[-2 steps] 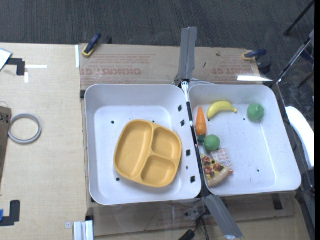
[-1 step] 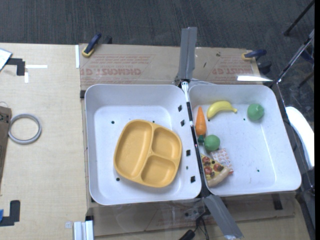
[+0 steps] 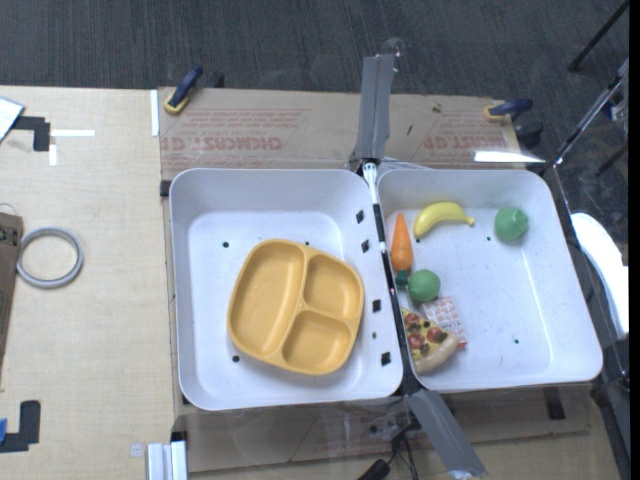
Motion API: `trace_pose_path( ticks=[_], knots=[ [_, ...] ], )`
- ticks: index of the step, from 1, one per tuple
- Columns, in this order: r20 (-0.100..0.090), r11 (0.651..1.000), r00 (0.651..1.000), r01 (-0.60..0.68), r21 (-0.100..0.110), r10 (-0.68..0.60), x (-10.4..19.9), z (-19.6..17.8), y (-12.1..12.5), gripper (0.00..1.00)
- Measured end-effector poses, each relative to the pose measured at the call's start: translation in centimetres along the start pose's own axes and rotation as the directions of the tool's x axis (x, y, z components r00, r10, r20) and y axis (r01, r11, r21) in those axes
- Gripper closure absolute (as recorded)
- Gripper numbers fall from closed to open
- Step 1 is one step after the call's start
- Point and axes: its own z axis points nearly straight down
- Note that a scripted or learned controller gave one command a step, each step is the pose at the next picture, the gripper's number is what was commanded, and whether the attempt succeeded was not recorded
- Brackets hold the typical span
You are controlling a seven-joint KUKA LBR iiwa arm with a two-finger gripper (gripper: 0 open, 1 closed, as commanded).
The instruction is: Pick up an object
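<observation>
Five toys (image 3: 423,285) lie in the right bin (image 3: 540,328).

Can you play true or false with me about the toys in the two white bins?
1. The yellow tray lies in the left bin. True.
2. The banana is in the left bin. False: it lies in the right bin, near the back.
3. The carrot lies beside the wall between the bins. True.
4. There is one green ball only. False: there are two, one near the back right and one just in front of the carrot.
5. The pizza slice lies on the yellow tray. False: it lies in the right bin, near the front left corner.
</observation>
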Motion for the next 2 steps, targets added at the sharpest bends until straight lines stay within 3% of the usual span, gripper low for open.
trace_pose_path(
  ticks=[1,2],
  knots=[
    [0.000,0.965,0.965,-0.263,0.000,0.263,-0.8,0.0,0.1,1.00],
    [0.000,0.850,0.850,-0.527,0.001,0.527,0.4,0.0,4.9,1.00]
  ],
)
